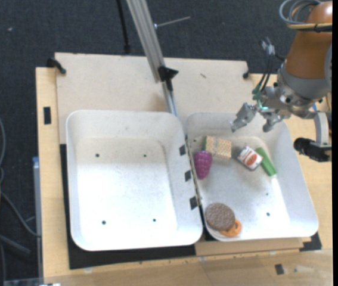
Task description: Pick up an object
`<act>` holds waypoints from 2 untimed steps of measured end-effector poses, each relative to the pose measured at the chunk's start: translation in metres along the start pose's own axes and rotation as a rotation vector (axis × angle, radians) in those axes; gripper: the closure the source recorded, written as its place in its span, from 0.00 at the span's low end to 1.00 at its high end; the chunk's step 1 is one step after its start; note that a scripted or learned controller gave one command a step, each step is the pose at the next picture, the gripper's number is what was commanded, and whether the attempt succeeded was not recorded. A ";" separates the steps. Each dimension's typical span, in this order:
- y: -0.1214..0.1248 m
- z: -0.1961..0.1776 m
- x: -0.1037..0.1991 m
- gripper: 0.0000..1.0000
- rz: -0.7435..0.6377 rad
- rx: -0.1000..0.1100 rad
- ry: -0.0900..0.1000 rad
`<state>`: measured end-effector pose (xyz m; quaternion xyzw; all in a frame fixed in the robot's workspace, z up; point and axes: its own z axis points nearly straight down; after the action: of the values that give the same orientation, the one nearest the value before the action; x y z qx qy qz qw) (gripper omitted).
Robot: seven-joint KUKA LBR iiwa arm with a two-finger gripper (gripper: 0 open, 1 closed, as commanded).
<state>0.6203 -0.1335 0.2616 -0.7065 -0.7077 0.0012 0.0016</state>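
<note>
My gripper point(256, 121) hangs open over the far edge of the right bin point(288, 189), its two grey fingers spread apart with nothing between them. Below and left of it a tan sponge block point(218, 147) lies in the bin. A purple fruit-shaped piece point(202, 162) rests beside the bin's left wall. A small red and white object point(249, 158) and a green stick point(266, 162) lie just below the gripper. A brown round disc point(219, 216) sits on an orange piece point(234, 229) at the bin's near edge.
The left bin point(127, 177) lies beside the right one. A slanted metal pole point(151, 40) rises from between the bins at the back. The arm's orange band point(309, 40) stands at the right.
</note>
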 end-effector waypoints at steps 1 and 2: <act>0.001 -0.003 0.000 0.00 -0.001 -0.005 -0.001; -0.009 0.047 0.003 0.00 0.003 0.000 -0.002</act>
<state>0.6114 -0.1308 0.2149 -0.7075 -0.7067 0.0020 0.0009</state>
